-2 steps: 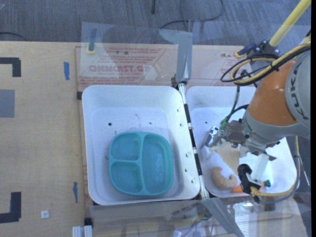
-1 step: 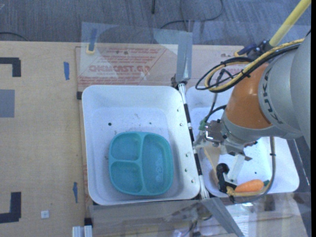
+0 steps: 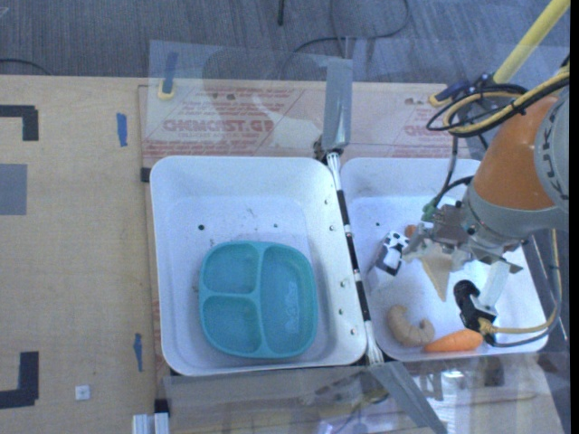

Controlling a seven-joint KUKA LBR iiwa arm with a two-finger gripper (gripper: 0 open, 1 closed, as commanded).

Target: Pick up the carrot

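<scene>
1. While the grey arm with its orange band reached in from three o'clock, its pincer (image 3: 450,242) hung over the middle of the right-hand shallow white bin (image 3: 380,183); whether it stood wide or narrow could not be told.
2. The small orange tapered carrot (image 3: 455,340) lay against that bin's rim at about five o'clock, well apart from the pincer and not held.
3. A pale tan curved lump (image 3: 409,325) rested just beside the carrot, toward nine o'clock of it; a small black-and-white object (image 3: 391,251) sat near the pincer on the same side.
4. The teal three-compartment plastic plate (image 3: 259,298) lay in the left-hand white bin (image 3: 181,188) on the worktop (image 3: 72,242).
5. Judged risk: the carrot hugged the wall, so a descending finger might strike the rim or push the carrot along it.
6. The neighbouring lump might be caught instead, and the trailing cable (image 3: 516,331) near the carrot might snag.
</scene>
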